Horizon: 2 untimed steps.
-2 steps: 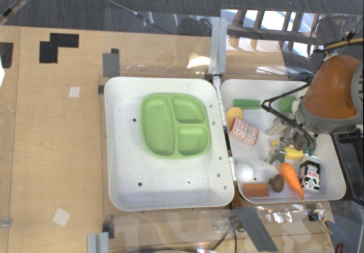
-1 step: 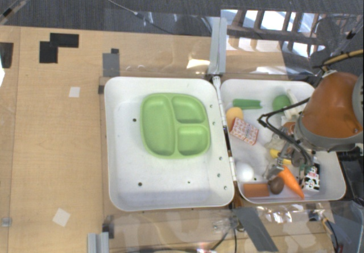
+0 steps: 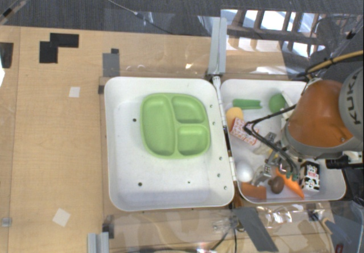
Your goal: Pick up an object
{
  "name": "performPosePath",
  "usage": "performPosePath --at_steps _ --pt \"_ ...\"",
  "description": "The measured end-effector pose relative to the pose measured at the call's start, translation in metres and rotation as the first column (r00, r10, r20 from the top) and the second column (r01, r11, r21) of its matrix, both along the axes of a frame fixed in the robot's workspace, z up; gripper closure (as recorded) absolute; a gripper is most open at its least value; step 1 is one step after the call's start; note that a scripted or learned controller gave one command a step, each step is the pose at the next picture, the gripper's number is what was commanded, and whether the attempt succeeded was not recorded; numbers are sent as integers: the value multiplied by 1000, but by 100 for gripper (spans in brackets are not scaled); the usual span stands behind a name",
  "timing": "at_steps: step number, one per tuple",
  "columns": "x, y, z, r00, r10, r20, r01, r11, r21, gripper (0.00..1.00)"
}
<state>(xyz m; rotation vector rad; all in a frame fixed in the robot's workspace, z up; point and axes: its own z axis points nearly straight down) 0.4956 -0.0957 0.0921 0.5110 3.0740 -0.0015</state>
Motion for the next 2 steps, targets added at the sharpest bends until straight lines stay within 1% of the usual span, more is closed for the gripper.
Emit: performPosePath --at_steps 1,2 --pt "63 -8 -1 1000 -2 -3 2 1000 2 0" --pt "33 8 0 1000 10 -4 -10 1000 2 0"
